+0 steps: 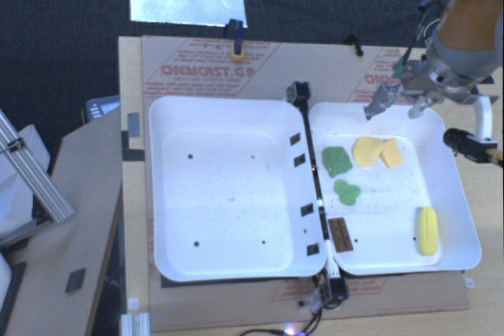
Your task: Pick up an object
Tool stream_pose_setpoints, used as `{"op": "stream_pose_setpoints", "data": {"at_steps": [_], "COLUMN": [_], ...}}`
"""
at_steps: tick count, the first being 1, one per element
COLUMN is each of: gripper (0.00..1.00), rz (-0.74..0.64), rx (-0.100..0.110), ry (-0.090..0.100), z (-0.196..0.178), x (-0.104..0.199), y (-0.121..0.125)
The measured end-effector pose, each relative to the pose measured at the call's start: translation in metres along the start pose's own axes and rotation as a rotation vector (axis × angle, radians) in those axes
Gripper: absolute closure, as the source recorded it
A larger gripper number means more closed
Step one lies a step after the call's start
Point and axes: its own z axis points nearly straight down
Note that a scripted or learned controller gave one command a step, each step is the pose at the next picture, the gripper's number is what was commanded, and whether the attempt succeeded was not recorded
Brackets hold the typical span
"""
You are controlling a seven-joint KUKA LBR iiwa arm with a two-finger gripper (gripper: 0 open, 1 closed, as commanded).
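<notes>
From my screen, the gripper (399, 101) hung above the far rim of the right bin (453, 204), its two fingers spread apart with nothing between them. The objects lay on that bin's floor: a yellow piece (367, 151) touching a small orange block (390, 154), a larger green piece (337, 160) just beside them, a smaller green piece (346, 191) nearer me, a brown block (340, 234) by the divider, and what looked like a corn cob (427, 230) near the right wall. The left bin (169, 193) sat beside it.
</notes>
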Motion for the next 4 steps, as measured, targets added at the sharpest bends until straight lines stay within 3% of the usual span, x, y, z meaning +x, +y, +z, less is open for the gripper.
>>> {"op": "stream_pose_setpoints", "data": {"at_steps": [1,2,3,4], "gripper": [1.0,1.0,1.0,1.0], "rz": [-0.003,-0.006,0.002,0.002], "rx": [-0.004,-0.021,-0.002,-0.005], "ry": [0.0,-0.002,0.0,-0.001], "z": [-0.011,-0.187,-0.202,-0.245], "x": [0.0,0.028,0.013,0.006], "y": [0.001,0.051,0.016,0.011]}}
